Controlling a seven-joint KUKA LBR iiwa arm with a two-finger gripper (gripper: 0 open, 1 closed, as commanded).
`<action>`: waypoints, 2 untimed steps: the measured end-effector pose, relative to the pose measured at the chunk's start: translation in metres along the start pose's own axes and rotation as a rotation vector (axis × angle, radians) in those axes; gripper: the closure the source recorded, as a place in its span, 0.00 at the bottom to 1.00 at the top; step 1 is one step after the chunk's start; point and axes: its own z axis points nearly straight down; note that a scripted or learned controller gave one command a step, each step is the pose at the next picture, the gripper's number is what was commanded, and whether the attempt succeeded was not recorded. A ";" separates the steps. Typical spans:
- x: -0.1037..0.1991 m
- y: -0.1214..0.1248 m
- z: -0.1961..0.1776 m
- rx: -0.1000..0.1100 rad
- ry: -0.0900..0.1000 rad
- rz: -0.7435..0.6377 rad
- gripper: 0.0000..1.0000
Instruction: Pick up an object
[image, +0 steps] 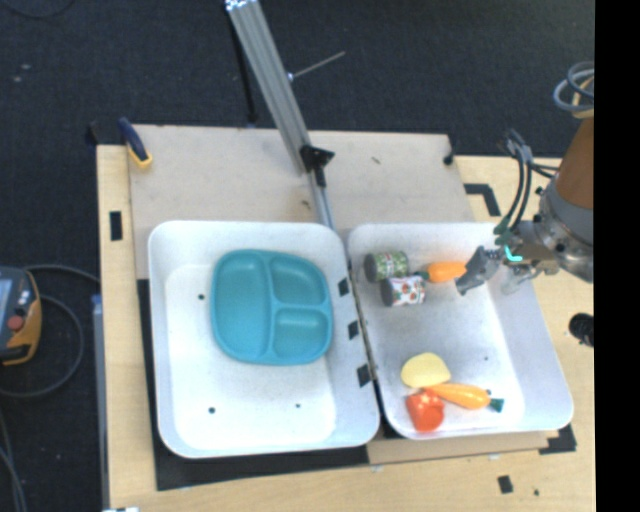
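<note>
Nearest the camera, by the front edge of the right bin (520, 330), lie three items in a cluster: a red pepper-like piece (425, 411), a toy carrot (463, 396) with a green tip just to its right, and a pale yellow piece (425, 370) touching both from behind. Toward the bin's rear edge, close to its left wall, a green can (387, 266) lies on its side, with a small white printed can (403, 291) just in front of it. An orange item (446, 271) lies just right of the green can.

The gripper (474, 273) sits low over the rear right part of this bin, just beside the orange item; nothing is seen between its fingers, and whether they are open or closed cannot be told.

The left bin (180, 410) carries a teal divided plate (271, 306) near its centre.
</note>
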 end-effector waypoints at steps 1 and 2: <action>0.000 0.000 -0.001 -0.002 0.000 0.000 0.00; -0.009 0.007 0.053 0.003 0.000 0.003 0.00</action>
